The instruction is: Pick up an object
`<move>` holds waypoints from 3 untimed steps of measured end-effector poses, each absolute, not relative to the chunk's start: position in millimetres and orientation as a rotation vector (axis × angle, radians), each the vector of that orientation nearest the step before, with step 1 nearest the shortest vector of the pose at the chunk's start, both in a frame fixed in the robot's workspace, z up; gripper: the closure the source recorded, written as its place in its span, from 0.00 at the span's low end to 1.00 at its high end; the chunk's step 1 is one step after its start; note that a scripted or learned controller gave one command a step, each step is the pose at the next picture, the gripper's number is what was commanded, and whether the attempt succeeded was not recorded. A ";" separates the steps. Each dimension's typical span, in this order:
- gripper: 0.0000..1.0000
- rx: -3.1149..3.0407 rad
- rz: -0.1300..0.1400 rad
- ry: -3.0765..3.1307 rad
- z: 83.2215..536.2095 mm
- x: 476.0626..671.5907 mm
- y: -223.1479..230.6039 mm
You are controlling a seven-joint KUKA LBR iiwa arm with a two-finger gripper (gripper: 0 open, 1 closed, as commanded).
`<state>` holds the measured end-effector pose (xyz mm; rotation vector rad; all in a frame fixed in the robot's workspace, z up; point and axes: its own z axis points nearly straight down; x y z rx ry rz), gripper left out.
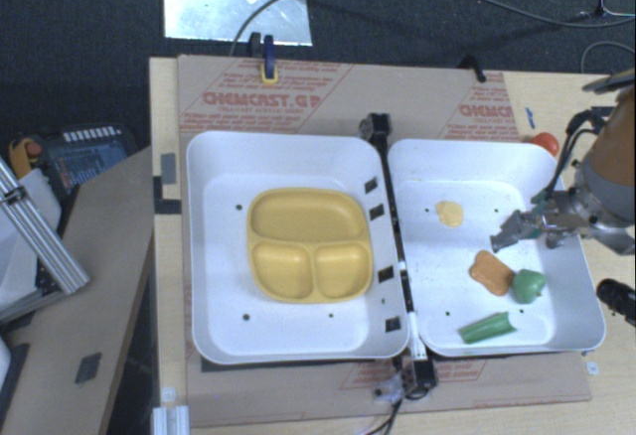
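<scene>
The right bin (566, 324) holds several small objects: an orange block (491, 272), a round green piece (528, 285) touching its right side, a long green piece (487, 328) near the front wall, and a small yellow piece (450, 215) further back. My gripper (504, 232) hangs over the right bin, just above and behind the orange block, pointing left. It is open with nothing between its fingers. The arm comes in over the bin's right wall.
The left bin (214, 175) holds a yellow three-compartment tray (308, 244). A black hinge strip (390, 224) runs between the bins. A red object (545, 142) lies just outside the right bin's far right corner. Cables run across the dark floor behind the bench.
</scene>
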<state>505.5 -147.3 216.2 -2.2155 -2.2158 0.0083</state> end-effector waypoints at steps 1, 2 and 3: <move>0.00 -2.219 -0.002 -2.226 221.4 508.1 -147.0; 0.00 -2.216 0.002 -2.223 168.6 513.1 -137.4; 0.00 -2.218 0.003 -2.220 105.9 513.6 -139.4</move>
